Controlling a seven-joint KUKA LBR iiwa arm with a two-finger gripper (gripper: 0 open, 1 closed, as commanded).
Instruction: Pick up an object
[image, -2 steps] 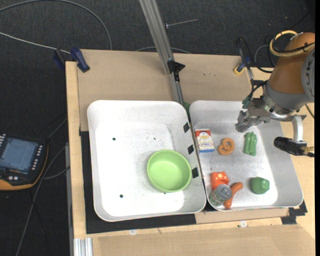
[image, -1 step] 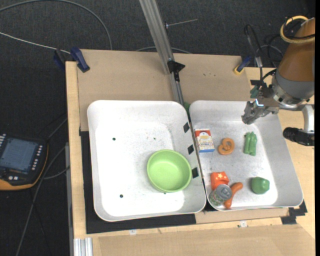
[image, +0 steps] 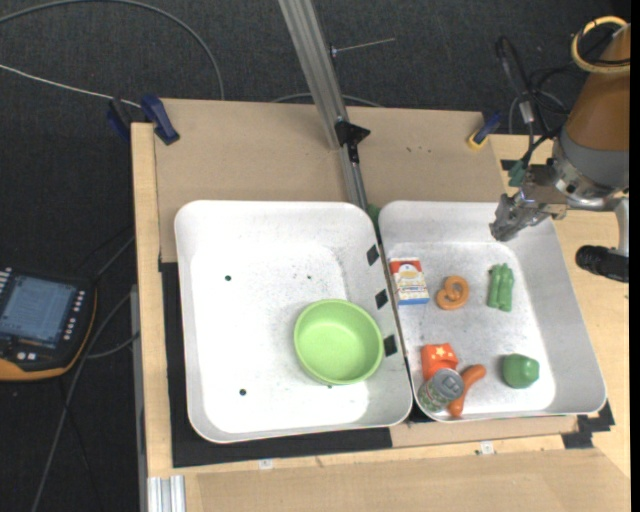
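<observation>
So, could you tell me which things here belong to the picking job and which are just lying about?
For the job:
tool
red carton
pretzel
green pods
green pepper
orange block
can
carrot
green bowl

Lying about:
handheld screen
blue clamps
cables

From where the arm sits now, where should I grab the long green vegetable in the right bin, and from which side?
Grip the green vegetable across its narrow middle, coming straight down from above. It lies flat on the right bin, long axis running toward and away from the camera, with bare floor on both long sides. The pincer hovers just beyond its far end, so the approach looks short.
</observation>
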